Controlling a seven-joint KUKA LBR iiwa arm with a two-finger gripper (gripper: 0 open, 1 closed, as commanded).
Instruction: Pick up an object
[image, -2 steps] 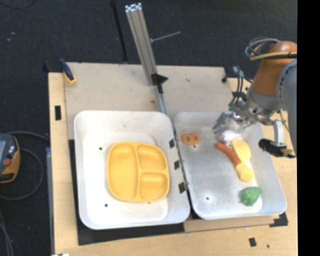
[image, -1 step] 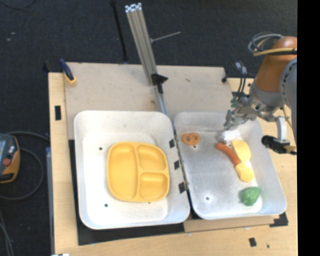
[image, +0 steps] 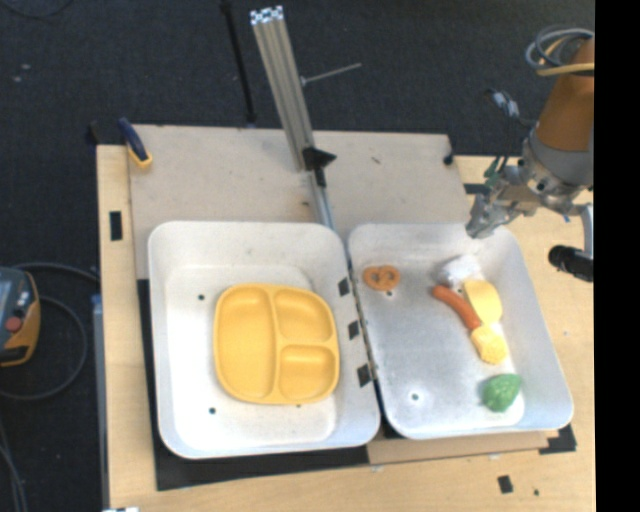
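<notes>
1. The surface is seen to carry two shallow white bins side by side, edges touching at the middle.
2. The left bin is occupied by a yellow divided plate, lying flat near its centre.
3. The right bin is loaded with small items, grouped toward its right half.
4. The arm is seen entering from the right; the hand is positioned over the far right corner of the right bin, above the bin rim. Whether it is open or closed cannot be told; nothing is seen held.
5. Yellow pieces are stacked in a line, with an orange carrot-like stick touching their left side.
6. A green item is set near the bin's near right corner, apart from the rest.
7. A small brown pretzel-like item is placed by the bin's left wall.
8. A small white item is located just below the hand, beside the stick's top end.
</notes>
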